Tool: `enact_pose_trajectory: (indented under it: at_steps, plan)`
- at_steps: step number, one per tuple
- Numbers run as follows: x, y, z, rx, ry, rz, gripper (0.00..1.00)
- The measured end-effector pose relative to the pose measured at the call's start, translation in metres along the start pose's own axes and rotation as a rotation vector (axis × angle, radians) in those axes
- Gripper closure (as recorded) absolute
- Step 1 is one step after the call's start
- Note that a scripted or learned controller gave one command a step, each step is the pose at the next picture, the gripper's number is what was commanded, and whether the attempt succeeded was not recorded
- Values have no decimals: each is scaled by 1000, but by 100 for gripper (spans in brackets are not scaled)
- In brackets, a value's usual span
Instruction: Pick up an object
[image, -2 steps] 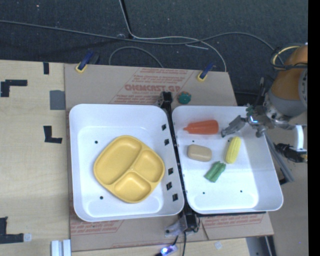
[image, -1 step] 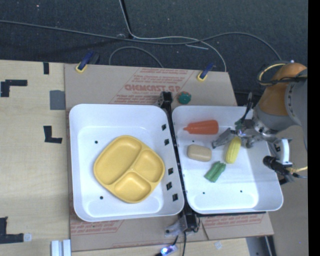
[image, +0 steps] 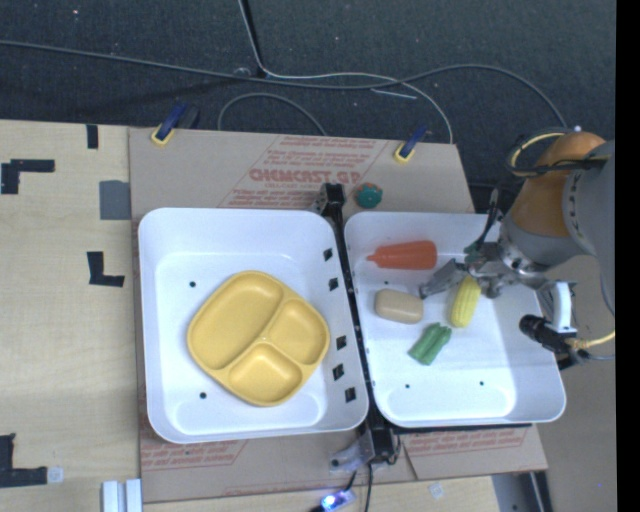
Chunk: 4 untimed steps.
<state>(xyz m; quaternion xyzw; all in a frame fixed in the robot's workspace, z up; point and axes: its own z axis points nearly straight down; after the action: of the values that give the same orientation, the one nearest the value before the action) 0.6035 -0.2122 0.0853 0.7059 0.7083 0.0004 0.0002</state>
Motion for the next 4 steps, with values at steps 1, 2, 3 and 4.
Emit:
enact_pose_trajectory:
  at_steps: [1, 2, 3, 4]
  plan:
    - [-1, 1, -12, -5, -6, 0, 100]
    - [-1, -5, -57, -2, -2, 3, 100]
    - [2, -10, -117, -5, -2, 2, 100]
    - [2, -9, -158, -3, -2, 2, 100]
